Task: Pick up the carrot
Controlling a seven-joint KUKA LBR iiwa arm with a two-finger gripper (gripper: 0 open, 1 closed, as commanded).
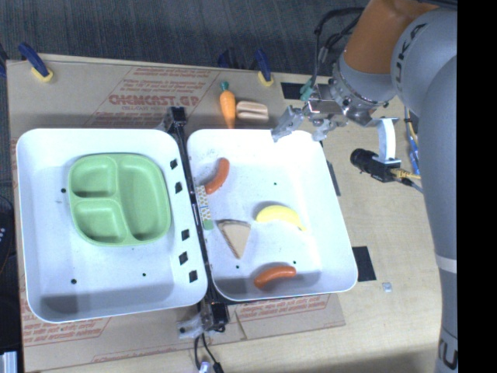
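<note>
Tool (299, 123) beside bin rim (256, 133)

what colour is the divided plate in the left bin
Light green. The divided plate shows best in the camera view, lying in the left bin.

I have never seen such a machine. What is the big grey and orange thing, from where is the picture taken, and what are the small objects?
The grey and orange thing is a robot arm. It reaches in from the right, and its gripper hangs above the far rim of the right bin. I see nothing held in it.

The camera is fixed above the bench, looking down at a slant.

Two white bins stand side by side. The left bin holds a green divided plate. The right bin holds toy food: two sausages, a banana and a wedge-shaped slice.

The carrot, which the arm should pick up, lies outside the bins on the cardboard, beside a small tan block.
</note>
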